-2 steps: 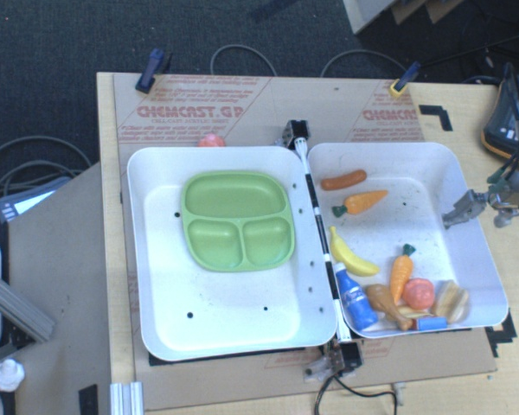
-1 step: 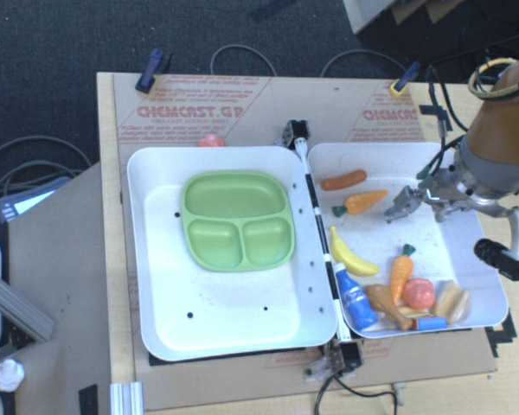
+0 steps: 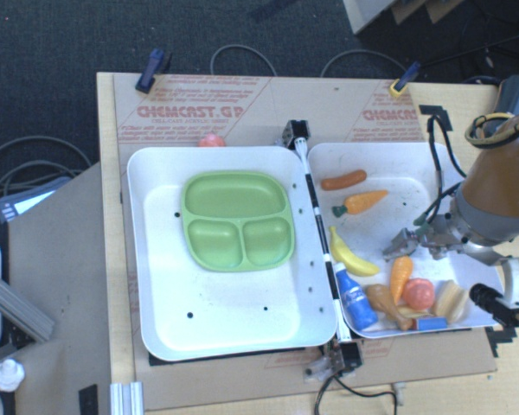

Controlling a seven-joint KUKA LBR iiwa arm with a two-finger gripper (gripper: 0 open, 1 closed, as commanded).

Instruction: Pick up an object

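We see the gripper point(image 3: 404, 243) low in the right bin point(image 3: 389, 156), just above a small upright carrot point(image 3: 400, 277), and whether it is apart or together we cannot tell. Around that carrot lie a tomato point(image 3: 419, 293) touching it on the right, a banana point(image 3: 350, 258) to its left, a blue bottle point(image 3: 355, 304) below the banana, and a second carrot point(image 3: 364, 201) and a sausage point(image 3: 343, 180) farther up. We judge this the approach step, calling next for a descent onto the upright carrot.
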